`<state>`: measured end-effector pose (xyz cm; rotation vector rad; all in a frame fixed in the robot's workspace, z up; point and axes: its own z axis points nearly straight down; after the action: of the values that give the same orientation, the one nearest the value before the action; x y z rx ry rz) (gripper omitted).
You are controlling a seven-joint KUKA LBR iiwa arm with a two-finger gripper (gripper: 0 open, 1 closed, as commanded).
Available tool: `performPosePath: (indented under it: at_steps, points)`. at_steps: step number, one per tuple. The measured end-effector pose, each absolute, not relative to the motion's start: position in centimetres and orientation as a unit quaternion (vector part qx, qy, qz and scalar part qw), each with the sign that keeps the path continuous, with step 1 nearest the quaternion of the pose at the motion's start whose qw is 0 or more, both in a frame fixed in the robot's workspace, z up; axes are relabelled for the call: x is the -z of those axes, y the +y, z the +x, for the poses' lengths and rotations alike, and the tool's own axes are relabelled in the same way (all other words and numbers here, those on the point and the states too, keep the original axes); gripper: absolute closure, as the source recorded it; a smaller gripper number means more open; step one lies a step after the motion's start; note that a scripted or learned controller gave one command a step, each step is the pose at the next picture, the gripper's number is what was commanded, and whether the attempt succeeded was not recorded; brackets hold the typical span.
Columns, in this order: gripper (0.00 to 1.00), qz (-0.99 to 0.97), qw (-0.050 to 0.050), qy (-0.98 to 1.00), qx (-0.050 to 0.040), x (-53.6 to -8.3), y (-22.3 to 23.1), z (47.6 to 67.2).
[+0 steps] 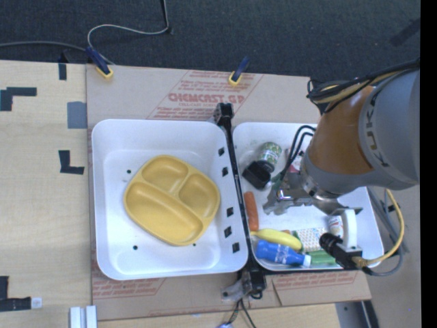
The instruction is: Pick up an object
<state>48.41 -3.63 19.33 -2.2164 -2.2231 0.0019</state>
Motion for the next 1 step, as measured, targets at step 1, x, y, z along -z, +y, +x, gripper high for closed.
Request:
performPosePath:
  at_steps: [1]
  points:
    - [1.0, -0.706, 0.002, -0.708, -0.0008, -20.26, -3.59, 48.45]
